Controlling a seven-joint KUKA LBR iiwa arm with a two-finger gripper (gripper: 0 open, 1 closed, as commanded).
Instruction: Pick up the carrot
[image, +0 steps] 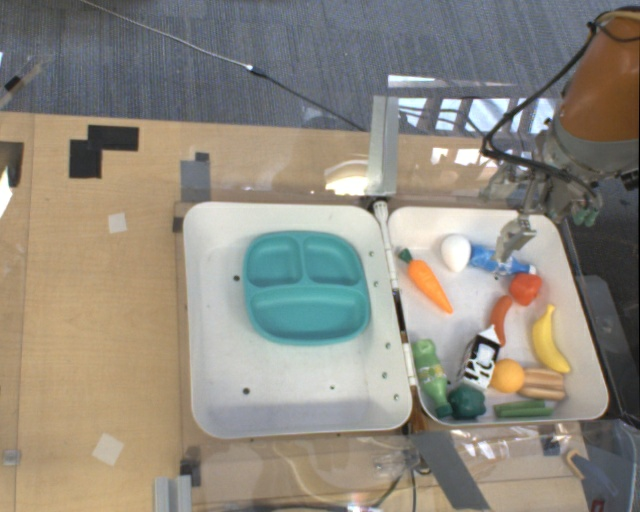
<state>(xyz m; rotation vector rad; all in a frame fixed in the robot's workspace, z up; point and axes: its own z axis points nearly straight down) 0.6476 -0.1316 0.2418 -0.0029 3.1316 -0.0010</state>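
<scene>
Feed reads bright and even from my end, light coming from overhead. Strong glare on the clear panel (440, 110) beyond the bench's far edge, and a blown-out hot spot at the far edge of the left bin (290, 410). Soft shadow lies along that bin's near inside wall. The teal plate (305, 287) looks crisp. The arm (600, 80) at top right is slightly soft.

Light wooden bench (90, 330) with black markings, grey carpeted floor (250, 40) behind, bright glare on clear panel (350, 178)
</scene>
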